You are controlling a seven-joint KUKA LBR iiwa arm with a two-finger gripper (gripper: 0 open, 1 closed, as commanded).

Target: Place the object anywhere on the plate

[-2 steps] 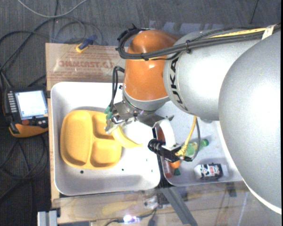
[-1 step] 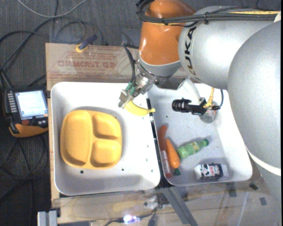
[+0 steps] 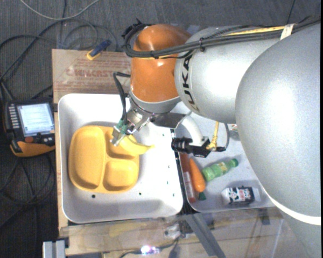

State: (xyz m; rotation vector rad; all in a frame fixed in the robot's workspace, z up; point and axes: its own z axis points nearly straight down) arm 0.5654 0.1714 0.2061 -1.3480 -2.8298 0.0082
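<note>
A yellow divided plate (image 3: pixel 94 163) lies in the left white bin (image 3: pixel 86 208). A yellow banana (image 3: pixel 133 145) rests with one end on the plate's right rim, its tip pointing right onto the bin floor. My gripper (image 3: pixel 118 135) reaches down from the orange wrist and stands at the banana's left end, over the plate's upper right part. The fingers look closed around the banana's end.
The right bin (image 3: pixel 226 206) holds a carrot (image 3: pixel 194 177), a green bottle (image 3: pixel 219 169) and a small black-and-white carton (image 3: pixel 238 195). The big grey arm covers most of the right side. A handheld screen (image 3: pixel 31 120) lies left of the bench.
</note>
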